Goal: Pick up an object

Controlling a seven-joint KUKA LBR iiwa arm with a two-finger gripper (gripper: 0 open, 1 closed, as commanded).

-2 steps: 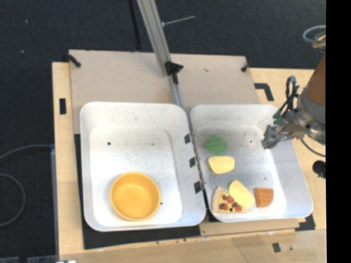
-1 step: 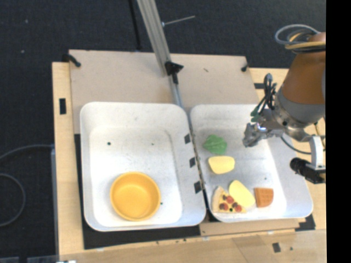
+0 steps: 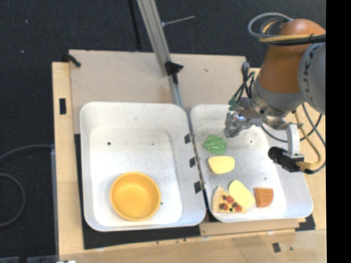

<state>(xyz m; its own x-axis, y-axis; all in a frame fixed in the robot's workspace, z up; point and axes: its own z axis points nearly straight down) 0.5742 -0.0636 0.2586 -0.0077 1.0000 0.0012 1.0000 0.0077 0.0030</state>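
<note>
In the right bin (image 3: 285, 201) lie a green leaf-shaped piece (image 3: 215, 143), a pale yellow piece (image 3: 221, 164), a yellow wedge (image 3: 241, 194), a pizza-like slice with red dots (image 3: 225, 202) and an orange-brown block (image 3: 264, 196). My gripper (image 3: 233, 126) hangs over the back of this bin, just right of and above the green piece. Nothing shows between its fingers. The left bin (image 3: 98, 125) holds a yellow bowl (image 3: 135, 195) at its front.
A slanted metal pole (image 3: 159, 37) rises behind the seam between the bins. Black clips (image 3: 193, 162) sit along the divider. A cable and black fitting (image 3: 285, 158) hang from the arm over the right bin's right side.
</note>
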